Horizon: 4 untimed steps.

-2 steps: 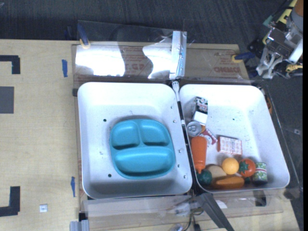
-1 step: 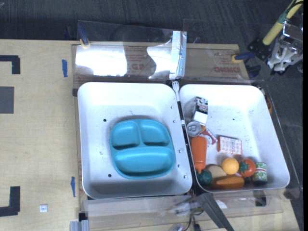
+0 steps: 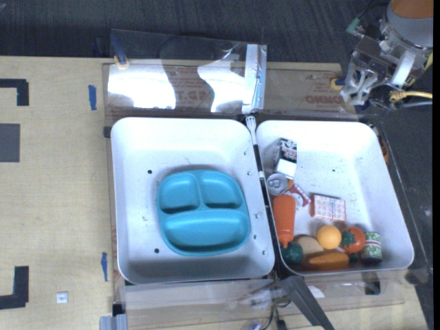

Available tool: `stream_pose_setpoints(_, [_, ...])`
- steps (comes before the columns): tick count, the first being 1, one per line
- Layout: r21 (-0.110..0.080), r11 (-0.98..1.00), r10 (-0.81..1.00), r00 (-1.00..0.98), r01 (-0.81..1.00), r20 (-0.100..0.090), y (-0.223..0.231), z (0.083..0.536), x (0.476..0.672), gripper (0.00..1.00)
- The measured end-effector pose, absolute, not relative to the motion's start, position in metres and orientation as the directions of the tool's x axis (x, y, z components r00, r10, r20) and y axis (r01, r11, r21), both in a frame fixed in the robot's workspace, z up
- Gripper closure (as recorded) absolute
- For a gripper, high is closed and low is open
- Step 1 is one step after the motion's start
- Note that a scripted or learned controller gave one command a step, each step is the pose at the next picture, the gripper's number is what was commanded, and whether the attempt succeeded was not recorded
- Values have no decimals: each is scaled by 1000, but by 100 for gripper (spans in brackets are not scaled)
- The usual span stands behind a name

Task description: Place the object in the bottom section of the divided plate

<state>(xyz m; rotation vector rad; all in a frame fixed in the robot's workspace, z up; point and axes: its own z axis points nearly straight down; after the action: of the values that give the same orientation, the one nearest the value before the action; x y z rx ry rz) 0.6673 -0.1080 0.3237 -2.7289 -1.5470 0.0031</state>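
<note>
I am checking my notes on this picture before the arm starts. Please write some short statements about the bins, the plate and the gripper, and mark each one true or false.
1. The blue divided plate lies in the left bin. True.
2. An orange ball already sits in the plate's bottom section. False: it lies in the right bin, among the other small objects.
3. The gripper is above the far edge of the right bin. True.
4. A small can stands in the left bin. False: it is in the right bin, near the divider.
5. The plate has three sections. True.
</note>
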Motion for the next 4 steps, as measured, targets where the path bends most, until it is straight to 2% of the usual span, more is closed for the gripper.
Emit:
stream_pose_setpoints(1, [-4,-696,718,696,718,-2,-78,308,661,100])
stream_pose_setpoints(2, [-8,-586,810,586,810,-4,-17,209,649,100])
stream_pose_setpoints(3, [-5,-518,855,518,855,0,43,197,561,100])
stream_pose_setpoints(4, [1,-611,791,611,791,1,-6,250,515,100])
